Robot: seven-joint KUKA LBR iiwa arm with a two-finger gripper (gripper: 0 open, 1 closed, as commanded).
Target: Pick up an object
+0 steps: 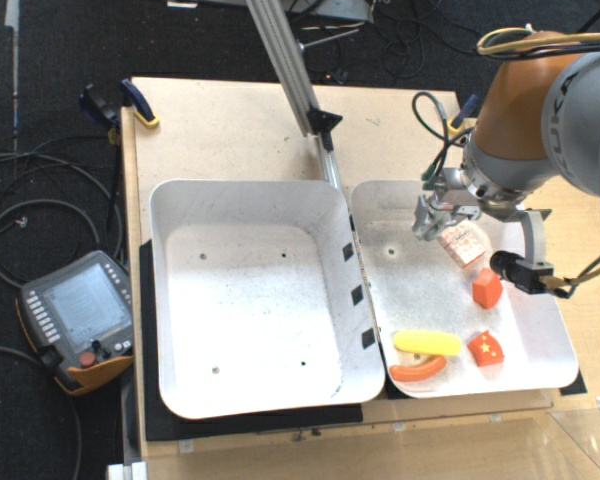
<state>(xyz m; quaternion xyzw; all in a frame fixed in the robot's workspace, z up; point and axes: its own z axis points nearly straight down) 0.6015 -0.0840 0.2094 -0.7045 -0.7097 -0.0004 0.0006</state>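
My gripper (435, 221) hangs over the back of the right bin (420, 288), under the grey and orange wrist. Just to its right lies a pale pink and white packet (465, 243), close to the fingers or touching them; I cannot tell whether it is between them. An orange block (487, 290) lies further toward the front. Near the bin's front edge are a yellow banana-shaped piece (427, 343), an orange-red curved piece (417, 369) below it, and a red block with a pale mark (486, 349).
The left bin (180, 218) stands beside the right one, with black clips along the shared rim. A slanted metal bar (285, 58) rises from the back of the bench. A teach pendant (75, 313) lies on the floor at left.
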